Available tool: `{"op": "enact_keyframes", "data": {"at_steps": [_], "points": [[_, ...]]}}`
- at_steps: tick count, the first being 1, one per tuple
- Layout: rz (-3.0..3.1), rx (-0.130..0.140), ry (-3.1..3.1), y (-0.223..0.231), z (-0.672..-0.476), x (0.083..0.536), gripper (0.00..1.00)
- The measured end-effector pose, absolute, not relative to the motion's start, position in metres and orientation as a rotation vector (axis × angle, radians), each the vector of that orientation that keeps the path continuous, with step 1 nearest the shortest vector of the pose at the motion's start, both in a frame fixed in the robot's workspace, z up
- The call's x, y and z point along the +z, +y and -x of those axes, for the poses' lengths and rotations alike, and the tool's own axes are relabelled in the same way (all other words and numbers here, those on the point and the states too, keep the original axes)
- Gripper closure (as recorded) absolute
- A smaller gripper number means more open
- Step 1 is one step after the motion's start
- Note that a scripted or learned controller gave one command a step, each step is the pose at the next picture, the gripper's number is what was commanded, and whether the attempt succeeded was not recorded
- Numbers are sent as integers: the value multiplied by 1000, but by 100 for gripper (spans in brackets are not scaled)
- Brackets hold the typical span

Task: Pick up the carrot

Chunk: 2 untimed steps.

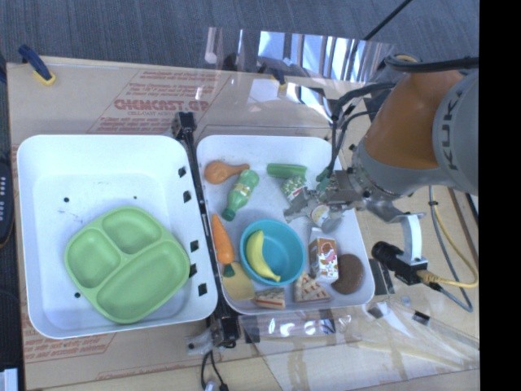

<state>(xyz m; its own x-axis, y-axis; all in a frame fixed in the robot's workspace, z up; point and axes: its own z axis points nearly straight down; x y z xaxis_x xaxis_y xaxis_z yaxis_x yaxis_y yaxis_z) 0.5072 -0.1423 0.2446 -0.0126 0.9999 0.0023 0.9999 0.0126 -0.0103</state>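
Orange tapered carrot point(221, 239) lies beside smooth blue bowl point(273, 252); claw point(313, 206) grip unclear.

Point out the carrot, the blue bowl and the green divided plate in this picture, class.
carrot point(221, 238), camera view, on the middle of its orange body.
blue bowl point(286, 257), camera view, on the bare inner wall beside the banana.
green divided plate point(140, 277), camera view, on its largest compartment.

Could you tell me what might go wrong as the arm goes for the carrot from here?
The carrot lies against the right bin's left wall, so a finger may hit the wall. The blue bowl with the banana sits close beside it, leaving little room. The gripper is across the bin, and the green bottle could be knocked on the way.
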Motion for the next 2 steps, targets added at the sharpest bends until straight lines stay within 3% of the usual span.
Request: {"op": "enact_keyframes", "data": {"at_steps": [1, 2], "points": [[2068, -3, -2366, -20, -541, 346, 0], [1648, 12, -2667, 32, -488, 329, 0]]}}
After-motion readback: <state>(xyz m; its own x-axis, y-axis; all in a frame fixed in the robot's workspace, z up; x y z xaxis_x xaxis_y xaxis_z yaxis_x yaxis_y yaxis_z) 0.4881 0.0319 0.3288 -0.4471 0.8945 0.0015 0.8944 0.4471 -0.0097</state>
